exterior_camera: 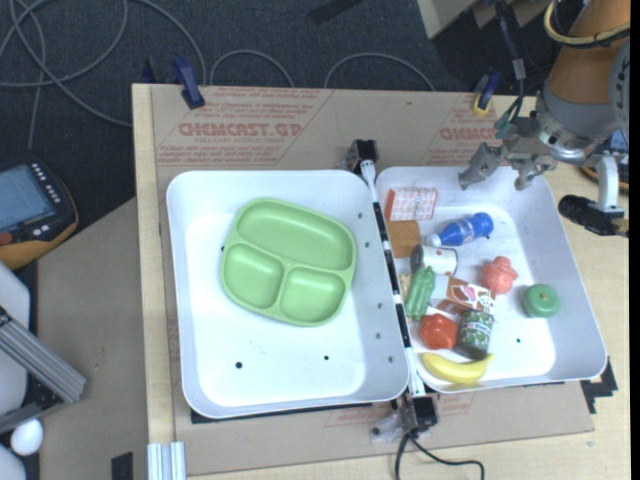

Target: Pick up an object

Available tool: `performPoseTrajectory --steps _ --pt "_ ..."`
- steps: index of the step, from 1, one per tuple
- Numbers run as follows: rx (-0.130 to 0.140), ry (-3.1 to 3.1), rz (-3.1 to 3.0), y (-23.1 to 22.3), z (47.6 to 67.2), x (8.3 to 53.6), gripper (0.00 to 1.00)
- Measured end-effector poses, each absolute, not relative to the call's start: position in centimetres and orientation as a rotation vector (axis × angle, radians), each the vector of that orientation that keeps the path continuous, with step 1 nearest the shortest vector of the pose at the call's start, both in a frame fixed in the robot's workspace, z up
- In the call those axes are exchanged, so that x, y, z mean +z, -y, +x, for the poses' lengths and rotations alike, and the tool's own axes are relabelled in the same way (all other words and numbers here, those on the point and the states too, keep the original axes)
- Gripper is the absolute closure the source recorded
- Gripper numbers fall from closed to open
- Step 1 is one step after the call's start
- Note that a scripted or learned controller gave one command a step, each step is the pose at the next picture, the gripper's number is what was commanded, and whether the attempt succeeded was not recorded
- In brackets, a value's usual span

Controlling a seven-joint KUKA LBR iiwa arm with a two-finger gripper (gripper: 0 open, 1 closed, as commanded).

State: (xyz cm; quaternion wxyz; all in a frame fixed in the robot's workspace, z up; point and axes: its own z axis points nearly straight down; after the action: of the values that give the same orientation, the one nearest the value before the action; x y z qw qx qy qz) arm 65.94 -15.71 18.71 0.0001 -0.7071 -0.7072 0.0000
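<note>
My gripper [503,169] hangs over the far edge of the right bin [566,258], its two fingers spread apart with nothing between them. Below it in that bin lie a red-and-white box [411,204], a blue bottle [463,230], a brown block [403,237], a white cup [436,259], a green pickle-like toy [420,293], a red-orange toy [498,274], a green round toy [541,300], a red tomato-like toy [437,331], a dark can [476,334] and a banana [455,367].
The left bin [200,338] holds a green divided plate [287,261]. Clamps [186,82] sit at the bench's far edge. A black handheld device [30,203] lies off the bench at left, with cables on the floor behind.
</note>
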Motion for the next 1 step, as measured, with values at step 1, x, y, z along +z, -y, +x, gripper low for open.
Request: performPoseTrajectory --steps 1 --pt "0.002 2.219 -2.221 15.50 55.28 16.13 0.00"
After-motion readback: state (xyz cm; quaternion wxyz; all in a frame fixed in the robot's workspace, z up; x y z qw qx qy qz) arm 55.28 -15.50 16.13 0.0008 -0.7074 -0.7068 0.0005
